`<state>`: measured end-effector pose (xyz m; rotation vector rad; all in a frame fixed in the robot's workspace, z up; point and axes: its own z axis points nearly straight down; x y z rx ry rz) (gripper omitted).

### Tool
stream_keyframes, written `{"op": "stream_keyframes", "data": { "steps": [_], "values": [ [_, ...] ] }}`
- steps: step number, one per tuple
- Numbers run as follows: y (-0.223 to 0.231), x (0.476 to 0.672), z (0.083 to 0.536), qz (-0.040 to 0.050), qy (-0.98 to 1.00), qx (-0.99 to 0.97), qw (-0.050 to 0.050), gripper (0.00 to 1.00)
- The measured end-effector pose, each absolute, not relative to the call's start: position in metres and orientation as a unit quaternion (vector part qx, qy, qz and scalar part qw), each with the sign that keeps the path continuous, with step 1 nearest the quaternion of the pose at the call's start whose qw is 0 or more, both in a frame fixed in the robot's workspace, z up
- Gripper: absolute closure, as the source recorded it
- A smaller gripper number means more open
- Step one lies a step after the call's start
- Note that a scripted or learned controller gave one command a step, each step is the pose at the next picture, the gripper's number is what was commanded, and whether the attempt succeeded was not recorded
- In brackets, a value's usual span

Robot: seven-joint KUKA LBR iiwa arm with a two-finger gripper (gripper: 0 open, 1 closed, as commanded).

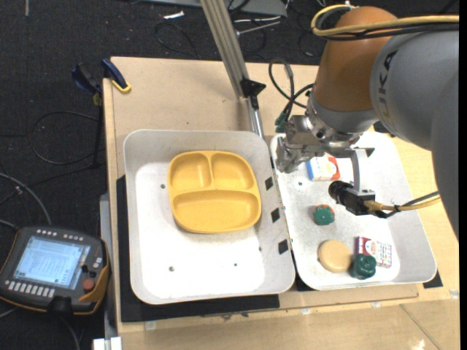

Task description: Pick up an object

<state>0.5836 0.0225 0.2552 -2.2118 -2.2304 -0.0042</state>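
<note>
Nothing is lifted yet: the hand point(290, 152) hovers at the right bin's point(408, 195) upper left, grip impossible to tell, beside the carton point(323, 169), other objects lower right.

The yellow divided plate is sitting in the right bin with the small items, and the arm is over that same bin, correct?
Not quite. The camera view shows the yellow divided plate alone in the left bin. The small items, including the green piece and tan disc, lie in the right bin, and the arm is over that bin.
</note>
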Motion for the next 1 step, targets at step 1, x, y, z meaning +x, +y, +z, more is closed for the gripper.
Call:
{"op": "stream_keyframes", "data": {
  "steps": [1],
  "values": [
    [0.0697,0.5971,0.2423,-0.0004,-0.710,-0.704,0.000,1.00]
  ]
}}
